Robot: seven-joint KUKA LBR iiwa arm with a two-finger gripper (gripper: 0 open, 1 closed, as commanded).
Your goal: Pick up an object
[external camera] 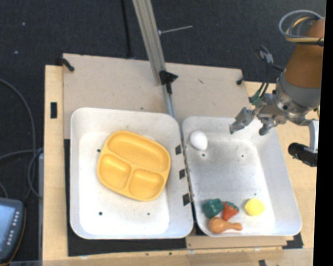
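Note:
My gripper (251,125) hangs over the back edge of the right bin (276,163), its two fingers spread apart with nothing between them. A white egg-like object (198,140) lies at the bin's back left corner, well to the left of the gripper. Along the front of the same bin lie a green piece (211,206), a small red piece (230,208), an orange drumstick-shaped toy (224,225) and a yellow ball (254,207).
The left bin (84,153) holds a yellow divided tray (133,165). A slanted aluminium post (152,40) rises behind the bins, ending at a clamp near their shared back edge. The grey arm with its orange band comes in at the upper right.

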